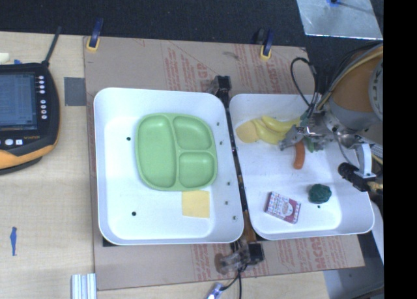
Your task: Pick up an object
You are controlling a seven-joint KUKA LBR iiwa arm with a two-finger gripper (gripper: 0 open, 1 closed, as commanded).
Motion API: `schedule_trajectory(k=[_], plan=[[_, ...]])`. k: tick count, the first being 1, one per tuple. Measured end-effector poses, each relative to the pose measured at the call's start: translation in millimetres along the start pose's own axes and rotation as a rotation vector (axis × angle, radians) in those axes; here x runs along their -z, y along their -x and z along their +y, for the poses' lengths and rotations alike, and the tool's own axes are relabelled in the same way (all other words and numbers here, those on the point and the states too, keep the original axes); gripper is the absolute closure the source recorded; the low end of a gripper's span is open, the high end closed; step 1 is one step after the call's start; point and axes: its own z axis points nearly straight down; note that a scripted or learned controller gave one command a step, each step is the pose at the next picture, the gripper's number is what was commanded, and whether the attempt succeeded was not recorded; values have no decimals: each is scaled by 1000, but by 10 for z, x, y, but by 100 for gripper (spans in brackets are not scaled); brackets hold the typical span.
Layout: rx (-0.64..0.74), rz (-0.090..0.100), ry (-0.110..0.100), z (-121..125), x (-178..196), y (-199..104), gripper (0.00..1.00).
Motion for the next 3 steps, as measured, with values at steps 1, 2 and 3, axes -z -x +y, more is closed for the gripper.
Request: schedule_trajectory(k=[1, 2, 3], plan=[[2, -3, 1, 5, 110, 19, 100], [1, 2, -2, -215, -7, -552, 100], [-1, 4, -3, -38, 987, -1348, 100]])
